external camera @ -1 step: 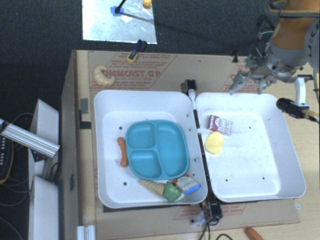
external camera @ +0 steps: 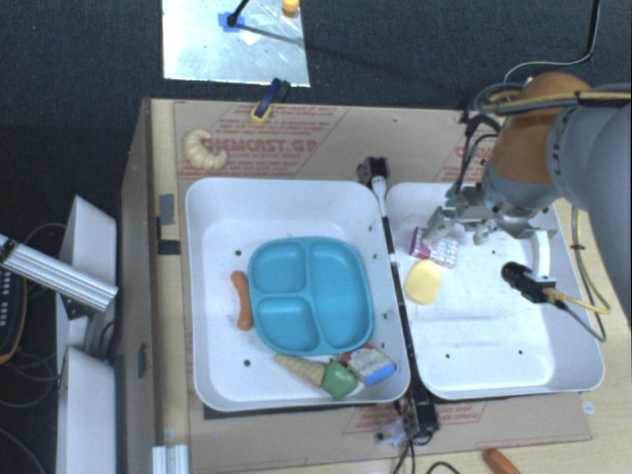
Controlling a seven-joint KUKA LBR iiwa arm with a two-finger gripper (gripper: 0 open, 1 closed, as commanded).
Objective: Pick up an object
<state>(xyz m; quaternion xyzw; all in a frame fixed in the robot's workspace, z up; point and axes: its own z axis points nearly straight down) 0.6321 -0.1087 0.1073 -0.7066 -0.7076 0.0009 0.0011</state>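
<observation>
Gripper (external camera: 452, 227) low in right bin (external camera: 513, 363), at pink packet (external camera: 437, 248); jaws' spread cannot be told. Yellow block (external camera: 423, 282) just beside the packet.

Two things lie close together toward the 10 o'clock corner of the right bin (external camera: 494, 349). One is a small pink-and-white patterned packet (external camera: 437, 248), flat and skewed. At its 7 o'clock sits a pale yellow rounded block (external camera: 423, 282), near the bin's left wall.

In the left bin (external camera: 219, 233) a blue divided plate (external camera: 309, 295) sits at the centre, right way up, with three compartments. At the plate's 9 o'clock lies an orange sausage (external camera: 242, 300) — lengthways, just off the rim. At its 6 o'clock a tan cone (external camera: 299, 366) lies on its side, narrow end toward 9 o'clock — its wide end meets a green piece (external camera: 339, 380), and a small blue-and-red box (external camera: 374, 365) lies beside that.
</observation>
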